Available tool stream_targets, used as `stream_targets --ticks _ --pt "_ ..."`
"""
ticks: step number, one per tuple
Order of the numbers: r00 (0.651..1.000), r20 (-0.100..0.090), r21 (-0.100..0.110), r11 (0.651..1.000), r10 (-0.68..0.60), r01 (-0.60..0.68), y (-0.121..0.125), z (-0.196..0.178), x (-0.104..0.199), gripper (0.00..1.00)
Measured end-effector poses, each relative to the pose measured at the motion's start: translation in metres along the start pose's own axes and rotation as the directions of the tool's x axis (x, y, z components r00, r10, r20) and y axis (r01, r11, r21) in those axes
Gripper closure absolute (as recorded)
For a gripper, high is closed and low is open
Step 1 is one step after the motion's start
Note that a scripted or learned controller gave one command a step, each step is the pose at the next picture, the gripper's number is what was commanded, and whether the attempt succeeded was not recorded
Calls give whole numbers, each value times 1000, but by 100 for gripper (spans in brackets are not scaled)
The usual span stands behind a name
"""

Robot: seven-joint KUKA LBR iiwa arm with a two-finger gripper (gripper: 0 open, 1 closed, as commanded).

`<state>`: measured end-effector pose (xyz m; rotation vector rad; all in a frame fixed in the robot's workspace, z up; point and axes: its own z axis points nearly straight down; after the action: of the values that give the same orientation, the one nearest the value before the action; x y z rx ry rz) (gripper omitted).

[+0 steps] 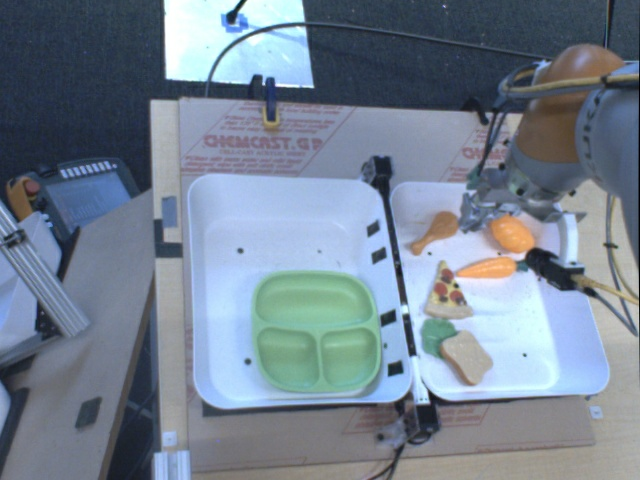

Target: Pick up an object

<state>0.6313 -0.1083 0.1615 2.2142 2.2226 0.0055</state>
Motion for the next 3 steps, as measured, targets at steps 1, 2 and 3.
stream_targets --ticks 1,2,3 --pt "1000 1 -2 1000 -1 1 2 -52 0 100" --pt "1000 -2 4 1000 -4 4 -12 -63 51 100" --pt "1000 -2 5 1000 -5 5 -31 -67 106 100"
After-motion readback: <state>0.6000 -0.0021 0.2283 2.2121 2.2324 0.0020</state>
